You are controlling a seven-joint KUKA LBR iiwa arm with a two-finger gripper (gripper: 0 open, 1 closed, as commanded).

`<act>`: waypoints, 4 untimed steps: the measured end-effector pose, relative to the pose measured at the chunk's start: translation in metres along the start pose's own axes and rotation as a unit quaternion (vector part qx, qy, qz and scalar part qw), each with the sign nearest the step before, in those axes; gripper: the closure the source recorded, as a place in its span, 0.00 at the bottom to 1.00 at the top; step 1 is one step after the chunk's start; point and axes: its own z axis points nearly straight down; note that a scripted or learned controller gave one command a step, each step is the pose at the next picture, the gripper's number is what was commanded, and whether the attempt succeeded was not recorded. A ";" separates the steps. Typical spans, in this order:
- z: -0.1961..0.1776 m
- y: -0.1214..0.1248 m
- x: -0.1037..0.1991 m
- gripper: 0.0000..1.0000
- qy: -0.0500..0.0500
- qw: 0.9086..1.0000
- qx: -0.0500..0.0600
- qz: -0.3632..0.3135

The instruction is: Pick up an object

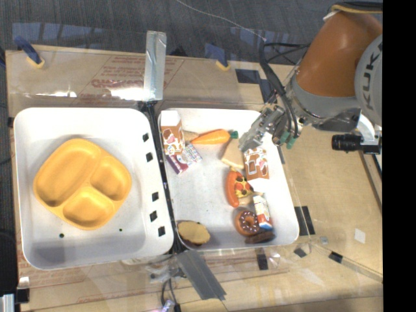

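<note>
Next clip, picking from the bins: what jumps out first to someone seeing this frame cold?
First, the big yellow divided tray lying alone in the left bin. Next, the grey and orange arm reaching in from the right, its gripper low over the far right corner of the right bin. That bin holds a clutter of toy food, with a carrot at the far end and a chocolate doughnut near the front.

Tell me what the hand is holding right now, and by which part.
It cannot be told. The hand hangs over the right bin's far right corner, just above a small brown-and-white carton, and the view shows nothing clearly between its fingers.
</note>
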 end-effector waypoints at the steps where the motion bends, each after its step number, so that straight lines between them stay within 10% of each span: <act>1: 0.064 0.007 0.057 1.00 0.008 0.995 0.004 0.099; 2: 0.195 -0.027 0.082 1.00 0.007 0.995 0.003 0.096; 3: 0.196 0.035 0.034 1.00 0.007 0.982 0.003 0.187; 4: 0.048 0.122 -0.011 1.00 0.002 0.973 -0.001 0.231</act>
